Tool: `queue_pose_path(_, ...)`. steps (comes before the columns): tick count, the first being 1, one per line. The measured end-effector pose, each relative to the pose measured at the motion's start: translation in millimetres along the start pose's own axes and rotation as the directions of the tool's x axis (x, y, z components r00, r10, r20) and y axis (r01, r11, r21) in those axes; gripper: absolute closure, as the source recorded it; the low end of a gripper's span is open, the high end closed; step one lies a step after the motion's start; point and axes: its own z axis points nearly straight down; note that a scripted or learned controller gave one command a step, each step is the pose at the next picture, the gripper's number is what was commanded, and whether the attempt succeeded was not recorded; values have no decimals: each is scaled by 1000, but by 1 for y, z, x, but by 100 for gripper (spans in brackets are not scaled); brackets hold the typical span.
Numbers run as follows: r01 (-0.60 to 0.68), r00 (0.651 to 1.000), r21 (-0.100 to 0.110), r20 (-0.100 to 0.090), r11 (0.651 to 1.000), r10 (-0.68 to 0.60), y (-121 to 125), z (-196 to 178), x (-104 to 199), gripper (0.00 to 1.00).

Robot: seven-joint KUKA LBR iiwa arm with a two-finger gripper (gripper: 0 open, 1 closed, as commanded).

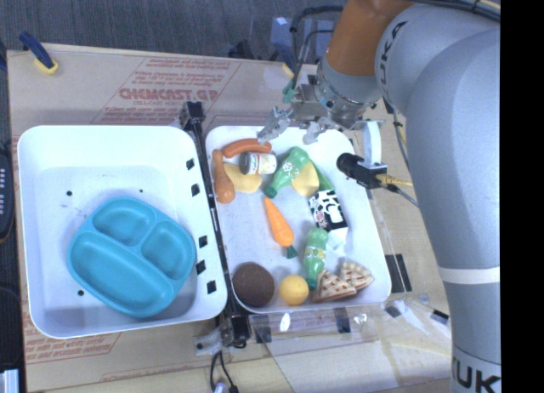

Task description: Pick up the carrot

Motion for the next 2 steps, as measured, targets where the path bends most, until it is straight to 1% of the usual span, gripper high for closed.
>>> queue_pose_path(1,-93,996,15,-2,996,93,-54,121,-4,0)
queue_pose_path(2,-82,997,9,1,997,82,-50,105,-4,100)
